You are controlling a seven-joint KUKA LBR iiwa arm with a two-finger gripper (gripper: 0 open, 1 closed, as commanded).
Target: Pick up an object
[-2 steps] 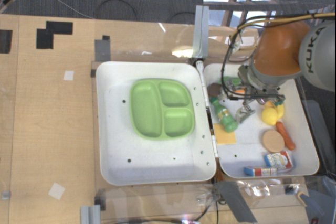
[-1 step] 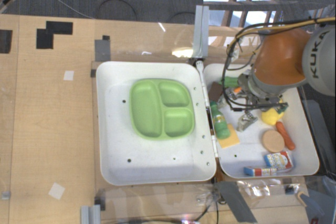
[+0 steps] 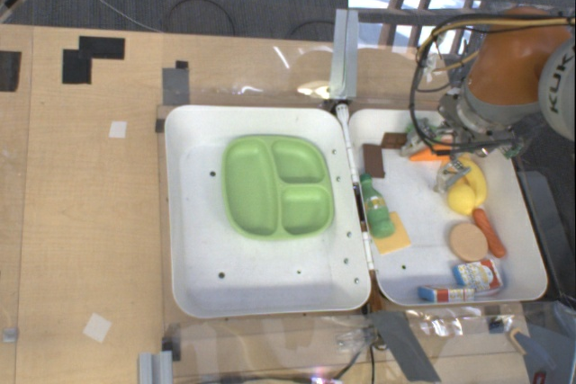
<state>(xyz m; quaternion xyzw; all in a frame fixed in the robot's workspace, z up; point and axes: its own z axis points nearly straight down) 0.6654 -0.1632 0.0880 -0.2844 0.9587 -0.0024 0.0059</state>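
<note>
gripper [image 3: 453, 165] low in right bin [image 3: 531, 283], at the yellow banana-like piece [image 3: 468, 190]; open or closed: cannot tell. Beside it: orange carrot [image 3: 423, 155], brown block [image 3: 373, 159], tan disc [image 3: 468, 241], red sausage [image 3: 490, 231], tube [image 3: 461, 292]. Left bin [image 3: 193, 283] has green divided plate [image 3: 275, 186]

Your arm [image 3: 517, 72] reaches in from the right, orange band uppermost, wrist bent downward. Its gripper [image 3: 452, 168] hangs low beneath the wrist, pointing down, cables looping alongside.
</note>
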